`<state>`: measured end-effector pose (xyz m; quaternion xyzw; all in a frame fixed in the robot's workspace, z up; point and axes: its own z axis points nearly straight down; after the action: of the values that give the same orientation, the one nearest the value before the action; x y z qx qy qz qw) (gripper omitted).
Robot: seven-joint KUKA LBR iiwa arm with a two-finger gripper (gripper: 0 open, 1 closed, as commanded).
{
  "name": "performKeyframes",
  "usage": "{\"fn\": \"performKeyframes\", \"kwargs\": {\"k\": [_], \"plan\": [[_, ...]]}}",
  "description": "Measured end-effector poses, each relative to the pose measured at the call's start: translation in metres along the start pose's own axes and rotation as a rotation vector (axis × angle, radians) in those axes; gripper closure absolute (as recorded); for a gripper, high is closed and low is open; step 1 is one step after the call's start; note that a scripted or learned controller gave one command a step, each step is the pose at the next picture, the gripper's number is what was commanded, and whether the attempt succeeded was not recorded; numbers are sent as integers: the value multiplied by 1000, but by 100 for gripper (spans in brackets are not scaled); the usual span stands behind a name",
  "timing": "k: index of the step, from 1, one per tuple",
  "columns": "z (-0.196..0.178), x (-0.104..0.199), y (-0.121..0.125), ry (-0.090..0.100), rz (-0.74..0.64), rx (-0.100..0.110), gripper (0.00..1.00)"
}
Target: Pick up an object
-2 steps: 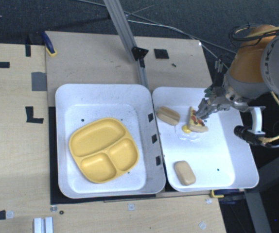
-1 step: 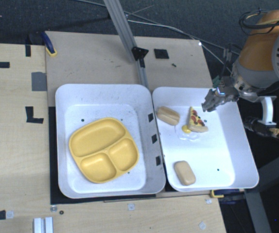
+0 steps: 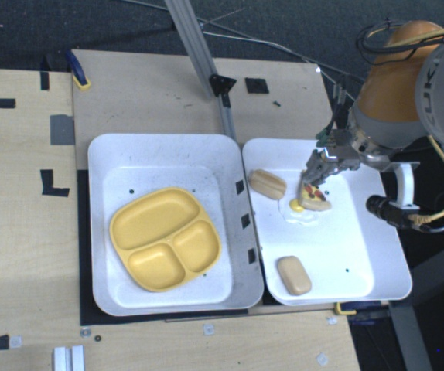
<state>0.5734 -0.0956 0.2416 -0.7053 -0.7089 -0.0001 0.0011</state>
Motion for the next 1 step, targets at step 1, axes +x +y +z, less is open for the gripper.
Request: {"fn": "performKeyframes", "kwargs": {"k": [1], "plan": [[12, 47, -23, -1, 1, 3, 100]]}}
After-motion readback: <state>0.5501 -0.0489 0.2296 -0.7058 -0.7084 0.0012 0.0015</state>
